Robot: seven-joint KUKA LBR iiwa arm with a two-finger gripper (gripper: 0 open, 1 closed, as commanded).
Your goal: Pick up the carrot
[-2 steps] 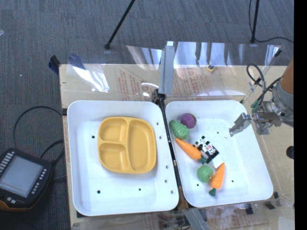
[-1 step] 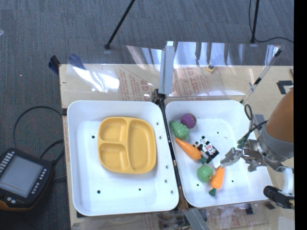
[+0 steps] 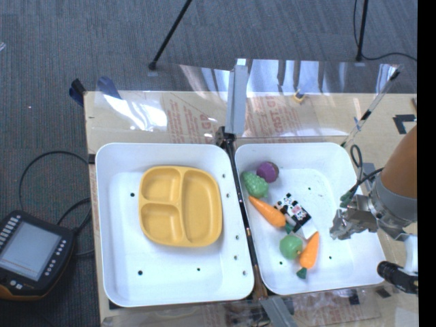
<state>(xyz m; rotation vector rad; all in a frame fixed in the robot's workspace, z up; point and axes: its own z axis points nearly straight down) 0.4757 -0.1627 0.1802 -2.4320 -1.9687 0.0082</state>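
While the gripper (image 3: 343, 225) hovers over the right bin (image 3: 327, 157), well right of the black-and-white box (image 3: 293, 211), whether it is open or closed cannot be told. One carrot (image 3: 268, 212) lies touching the box's left side. Another carrot (image 3: 310, 249) lies below the box, beside a green ball (image 3: 291, 246). Left of the box, the other bin holds a yellow divided plate (image 3: 181, 205).

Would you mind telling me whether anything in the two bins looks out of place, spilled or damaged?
Nothing stands out. The yellow divided plate lies flat in the left bin. The toys sit loose in the right bin, with two carrots lying among them. The end effector is over that bin's right side.
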